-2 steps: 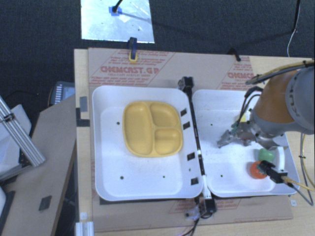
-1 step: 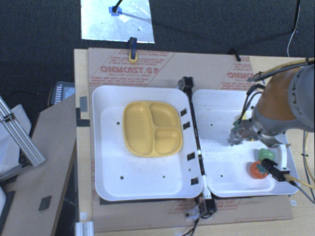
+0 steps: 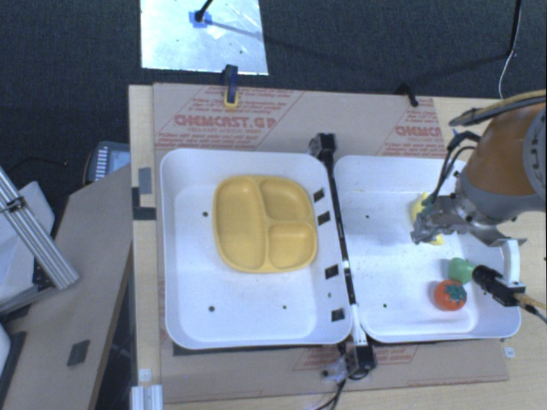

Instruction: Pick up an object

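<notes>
In the right bin (image 3: 376, 229) my gripper (image 3: 426, 227) is down low, right over a small yellow thing (image 3: 421, 203) of which only bits show beside the fingers. A red-orange ball-like thing (image 3: 449, 295) with a green top lies near the bin's front right. A green thing (image 3: 461, 268) lies just behind it. The arm (image 3: 504, 165) comes in from the right, above the bin's right side.
The left bin (image 3: 192, 306) holds a yellow divided plate (image 3: 263, 222) with three compartments. A black divider strip (image 3: 335, 229) runs between the two bins. Cardboard lies under both bins.
</notes>
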You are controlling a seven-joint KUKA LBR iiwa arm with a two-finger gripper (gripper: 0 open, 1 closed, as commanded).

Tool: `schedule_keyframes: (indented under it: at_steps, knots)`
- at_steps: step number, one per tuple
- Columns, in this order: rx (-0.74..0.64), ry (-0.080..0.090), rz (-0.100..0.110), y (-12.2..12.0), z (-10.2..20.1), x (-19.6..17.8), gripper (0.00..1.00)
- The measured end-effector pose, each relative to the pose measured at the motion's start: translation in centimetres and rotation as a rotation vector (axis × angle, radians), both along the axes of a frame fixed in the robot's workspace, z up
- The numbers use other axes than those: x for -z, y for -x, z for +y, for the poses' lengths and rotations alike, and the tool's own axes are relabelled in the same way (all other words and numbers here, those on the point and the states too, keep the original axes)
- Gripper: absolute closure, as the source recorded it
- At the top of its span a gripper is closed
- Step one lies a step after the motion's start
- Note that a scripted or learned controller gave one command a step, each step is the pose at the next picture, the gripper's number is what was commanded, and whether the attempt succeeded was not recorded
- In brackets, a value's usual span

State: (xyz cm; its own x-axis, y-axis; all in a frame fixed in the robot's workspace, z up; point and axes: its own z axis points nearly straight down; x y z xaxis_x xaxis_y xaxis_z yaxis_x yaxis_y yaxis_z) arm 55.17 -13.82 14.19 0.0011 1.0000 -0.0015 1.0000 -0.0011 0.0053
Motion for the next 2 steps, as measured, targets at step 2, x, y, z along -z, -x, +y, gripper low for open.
schedule_keyframes:
  at_steps: [2]
  knots:
    - [-0.005,0.0,-0.002,-0.3,-0.3,-9.8,1.0]
